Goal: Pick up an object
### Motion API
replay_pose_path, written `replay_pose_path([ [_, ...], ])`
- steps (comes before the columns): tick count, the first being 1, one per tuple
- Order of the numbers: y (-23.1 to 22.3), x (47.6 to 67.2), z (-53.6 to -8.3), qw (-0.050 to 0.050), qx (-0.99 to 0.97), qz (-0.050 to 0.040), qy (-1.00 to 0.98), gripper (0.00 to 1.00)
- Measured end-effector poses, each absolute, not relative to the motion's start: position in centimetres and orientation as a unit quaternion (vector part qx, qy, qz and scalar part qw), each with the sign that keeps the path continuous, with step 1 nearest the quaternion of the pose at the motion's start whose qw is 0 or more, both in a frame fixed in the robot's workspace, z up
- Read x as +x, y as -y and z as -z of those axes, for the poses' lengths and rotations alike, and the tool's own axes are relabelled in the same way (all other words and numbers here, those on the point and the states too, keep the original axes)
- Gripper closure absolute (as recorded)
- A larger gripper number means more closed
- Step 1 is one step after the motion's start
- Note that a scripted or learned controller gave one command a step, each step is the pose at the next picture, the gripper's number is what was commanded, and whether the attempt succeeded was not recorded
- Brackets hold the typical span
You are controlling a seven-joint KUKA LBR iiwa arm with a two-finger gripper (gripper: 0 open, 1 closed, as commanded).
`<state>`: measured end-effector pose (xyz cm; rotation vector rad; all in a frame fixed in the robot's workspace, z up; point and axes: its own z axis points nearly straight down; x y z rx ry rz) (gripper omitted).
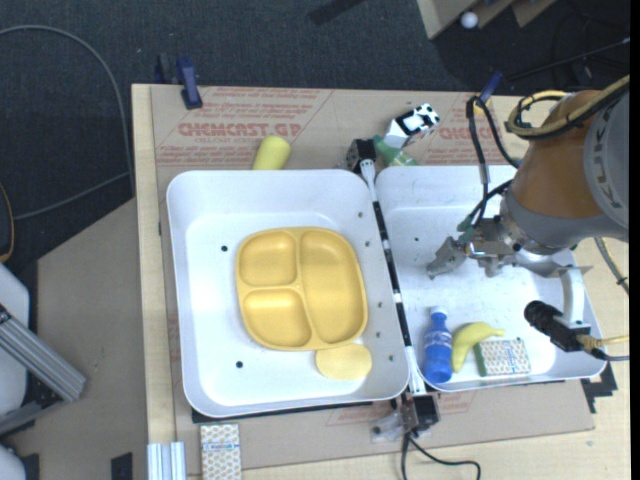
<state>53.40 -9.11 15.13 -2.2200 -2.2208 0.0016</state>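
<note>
- Objects lie in both bins: a yellow divided plate and a yellow disc sit in the left bin.
- Blue bottle, banana and a small patterned box cluster at the right bin's near edge.
- Gripper hovers above bare bin floor, nothing between its fingers; whether they are spread cannot be told.
- Approach step, likely; next, shift toward the cluster and descend.

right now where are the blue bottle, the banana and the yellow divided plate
blue bottle (437, 347): camera view, on the middle of its body
banana (470, 340): camera view, on the middle of its curve
yellow divided plate (301, 288): camera view, on the ridge where its compartments meet
</note>
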Motion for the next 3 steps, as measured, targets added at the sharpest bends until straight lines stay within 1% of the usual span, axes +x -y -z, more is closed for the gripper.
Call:
replay_pose_path([
  [1,9.6,47.9,-8.4,0.000,-0.707,-0.0001,0.707,0.00],
  [2,9.6,48.0,-9.5,-0.002,-0.707,0.0011,0.707,1.00],
  [3,2.8,52.0,-18.5,0.000,-0.707,0.0005,0.708,1.00],
])
